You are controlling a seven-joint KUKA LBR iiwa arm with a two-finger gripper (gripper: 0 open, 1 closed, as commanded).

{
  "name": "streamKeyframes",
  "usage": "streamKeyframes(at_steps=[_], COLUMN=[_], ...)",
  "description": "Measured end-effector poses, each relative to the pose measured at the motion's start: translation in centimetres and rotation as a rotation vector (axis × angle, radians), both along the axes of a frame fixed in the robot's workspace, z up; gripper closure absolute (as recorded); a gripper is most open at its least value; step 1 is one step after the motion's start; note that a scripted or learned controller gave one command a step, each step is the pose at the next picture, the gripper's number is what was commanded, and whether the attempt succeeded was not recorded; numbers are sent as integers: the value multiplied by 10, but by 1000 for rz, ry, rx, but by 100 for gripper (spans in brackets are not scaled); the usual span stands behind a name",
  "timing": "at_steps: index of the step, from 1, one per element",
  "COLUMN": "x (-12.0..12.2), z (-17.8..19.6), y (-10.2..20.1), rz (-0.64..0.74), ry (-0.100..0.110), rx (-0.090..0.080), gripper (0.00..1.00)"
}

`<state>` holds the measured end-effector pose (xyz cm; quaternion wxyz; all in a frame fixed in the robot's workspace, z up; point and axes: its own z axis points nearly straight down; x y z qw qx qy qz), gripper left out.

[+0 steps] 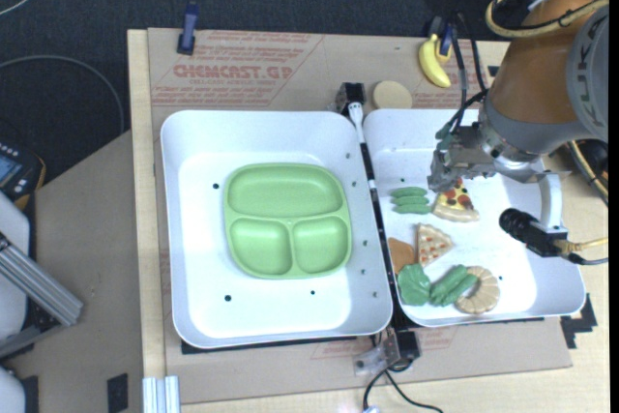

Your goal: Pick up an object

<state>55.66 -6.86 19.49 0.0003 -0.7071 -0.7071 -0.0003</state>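
Here, the left bin holds a green divided plate. In the right bin, the gripper hovers just at ten o'clock of a pizza slice; its grip state is unclear.

A divided plate lies in the left bin; toy food pieces lie in the right bin.

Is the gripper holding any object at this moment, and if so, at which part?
It cannot be told. The gripper is low in the right white bin, just above the small toy pizza slice, but no object shows in its grasp.
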Motion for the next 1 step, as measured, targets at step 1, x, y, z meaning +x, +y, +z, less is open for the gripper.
streamKeyframes(at_steps=[1], x=[-39], z=[-11], y=[78], rz=[3], ry=[6], rx=[2], gripper=[100])
